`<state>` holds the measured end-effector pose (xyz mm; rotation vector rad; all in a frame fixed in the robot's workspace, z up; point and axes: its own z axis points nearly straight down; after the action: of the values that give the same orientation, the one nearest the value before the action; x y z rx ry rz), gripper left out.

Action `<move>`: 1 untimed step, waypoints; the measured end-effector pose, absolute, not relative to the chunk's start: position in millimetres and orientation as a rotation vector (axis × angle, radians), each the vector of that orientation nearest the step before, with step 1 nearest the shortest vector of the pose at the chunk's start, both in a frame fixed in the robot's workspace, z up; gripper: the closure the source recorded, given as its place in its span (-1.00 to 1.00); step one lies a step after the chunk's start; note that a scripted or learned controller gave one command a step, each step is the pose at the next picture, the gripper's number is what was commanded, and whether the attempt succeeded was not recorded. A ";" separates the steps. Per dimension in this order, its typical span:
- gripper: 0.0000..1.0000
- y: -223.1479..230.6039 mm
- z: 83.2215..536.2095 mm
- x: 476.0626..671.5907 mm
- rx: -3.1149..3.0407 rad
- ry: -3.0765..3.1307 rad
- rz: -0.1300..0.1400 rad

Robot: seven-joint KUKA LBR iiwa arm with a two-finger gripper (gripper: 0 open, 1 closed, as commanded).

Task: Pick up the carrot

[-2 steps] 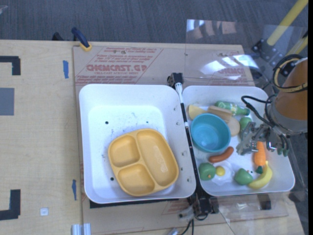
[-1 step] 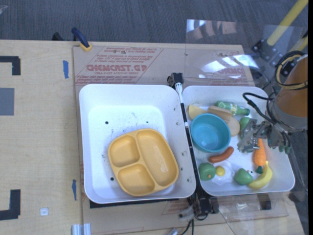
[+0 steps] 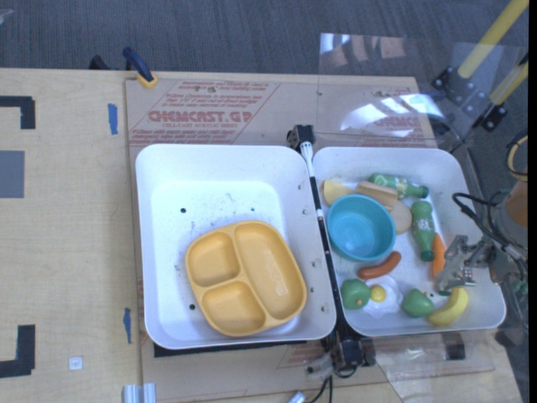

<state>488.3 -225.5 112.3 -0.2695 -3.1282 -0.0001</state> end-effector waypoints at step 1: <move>1.00 -222.7 90.3 484.1 0.330 -3.134 0.002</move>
<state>484.1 -222.7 90.3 0.3302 -3.1345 0.0018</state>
